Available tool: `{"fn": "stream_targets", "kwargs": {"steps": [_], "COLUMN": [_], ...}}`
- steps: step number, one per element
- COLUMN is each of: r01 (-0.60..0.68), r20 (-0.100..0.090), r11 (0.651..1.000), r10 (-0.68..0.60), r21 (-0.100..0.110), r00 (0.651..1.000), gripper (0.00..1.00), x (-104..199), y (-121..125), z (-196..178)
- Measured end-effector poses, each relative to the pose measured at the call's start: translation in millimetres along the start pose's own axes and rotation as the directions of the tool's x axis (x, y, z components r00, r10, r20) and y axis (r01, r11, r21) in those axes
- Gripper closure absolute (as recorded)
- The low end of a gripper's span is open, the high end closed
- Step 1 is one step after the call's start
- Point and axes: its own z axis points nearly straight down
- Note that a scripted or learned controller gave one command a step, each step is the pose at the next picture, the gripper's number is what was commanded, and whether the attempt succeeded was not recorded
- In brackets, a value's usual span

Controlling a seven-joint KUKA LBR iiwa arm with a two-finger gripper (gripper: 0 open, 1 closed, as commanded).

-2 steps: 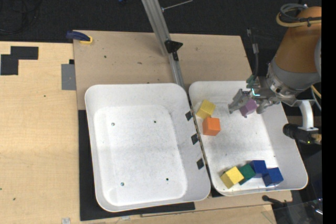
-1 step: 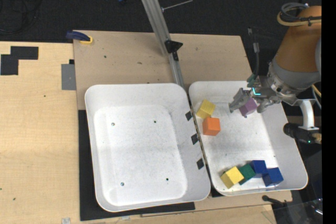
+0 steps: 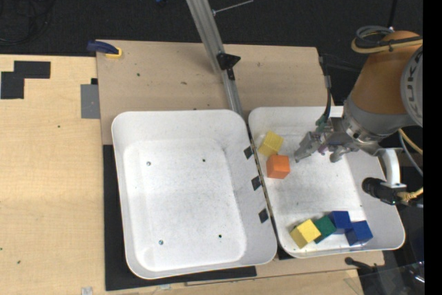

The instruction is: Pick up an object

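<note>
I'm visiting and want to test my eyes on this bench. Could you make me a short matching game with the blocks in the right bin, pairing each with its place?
Things:
1. orange block
2. green block
3. gripper
4. yellow block at the back

Places:
A. near the bin's front edge, between a yellow and a blue block
B. hovering right of the orange block
C. just in front of the back yellow block
D. near the divider, farthest back

Pairs: 1-C, 2-A, 3-B, 4-D

Bright even overhead light, soft shadows, sharp.
</note>
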Motion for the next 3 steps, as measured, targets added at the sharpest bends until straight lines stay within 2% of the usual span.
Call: {"fn": "stream_targets", "kwargs": {"steps": [1,2,3], "r01": [-0.002,0.0,-0.011], "r20": [-0.001,0.005,0.002], "r11": [1.0,1.0,1.0], "r10": [0.002,0.001,0.011], "r21": [-0.008,-0.028,-0.024], "r00": [1.0,1.0,1.0], "gripper": [0.0,0.0,1.0], "x": [1.9,-0.2,-0.6], "y": [-5.7,0.1,-1.0], "z": [57.9,62.2,54.9]}}
